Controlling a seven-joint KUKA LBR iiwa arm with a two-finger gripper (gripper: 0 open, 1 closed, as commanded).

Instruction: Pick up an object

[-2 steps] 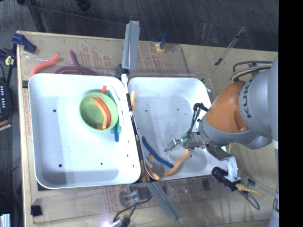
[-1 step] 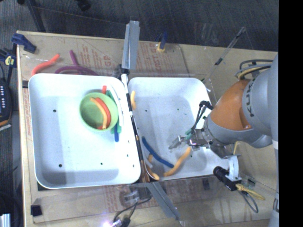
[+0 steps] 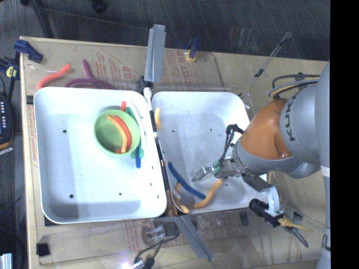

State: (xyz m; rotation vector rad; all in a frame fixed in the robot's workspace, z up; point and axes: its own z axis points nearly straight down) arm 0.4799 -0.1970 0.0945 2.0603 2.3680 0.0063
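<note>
Camera view: we see gripper point(image 3: 206, 174) low in right bin point(image 3: 190, 108), near front wall; fingers slightly apart, nothing between them. Orange strip point(image 3: 208, 194) lies just beside tips, blue strip point(image 3: 182, 181) close left. We judge both light, thin, bendy, likely slippery; best pinched across narrow width mid-length. Room tight: front wall close, left wall beyond blue strip. Left bin point(image 3: 67, 167) holds green bowl point(image 3: 109, 132), well apart.

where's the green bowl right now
The green bowl sits in the left bin, toward its upper right near the divider between the two bins, with red and orange strips lying in it and a blue stick just below its rim.
</note>
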